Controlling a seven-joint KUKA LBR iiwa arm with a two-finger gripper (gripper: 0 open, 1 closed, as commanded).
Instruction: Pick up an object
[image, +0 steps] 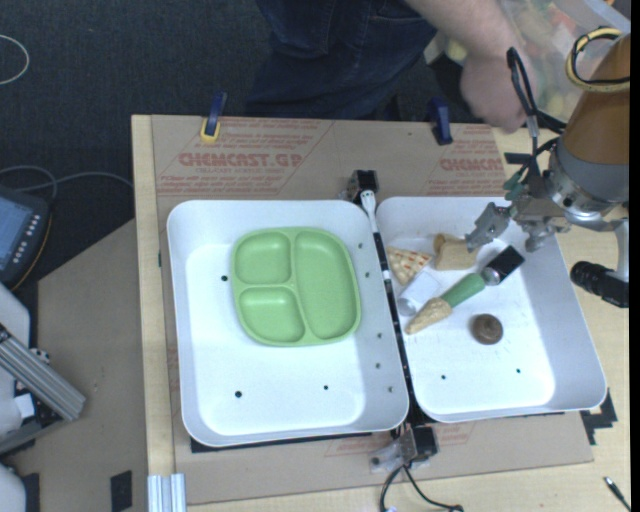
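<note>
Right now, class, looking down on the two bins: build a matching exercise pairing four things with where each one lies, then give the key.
Things:
1. green divided plate
2. brown round piece
3. green-handled brush
4. tool

Places:
A. right bin, nearest the front
B. over the right bin's back
C. left bin
D. middle of the right bin, lying slantwise

Pairs: 1-C, 2-A, 3-D, 4-B
</note>
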